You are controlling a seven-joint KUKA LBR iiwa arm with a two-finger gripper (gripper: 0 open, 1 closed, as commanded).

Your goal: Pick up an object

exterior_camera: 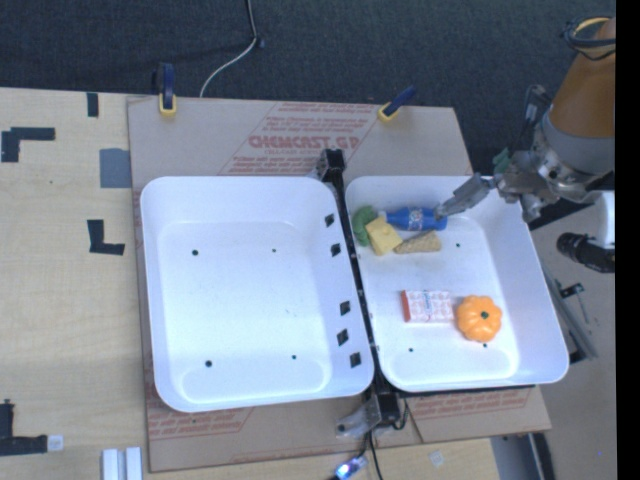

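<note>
While the jaws' state stays unreadable, gripper (pixel 452 202) hangs over right bin's (pixel 530 258) far edge.

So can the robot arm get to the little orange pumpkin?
Probably yes. The orange pumpkin sits in the open near the front of the right bin, with only the small red and white packet beside it and nothing on top. The end effector is over the same bin, farther back.
</note>
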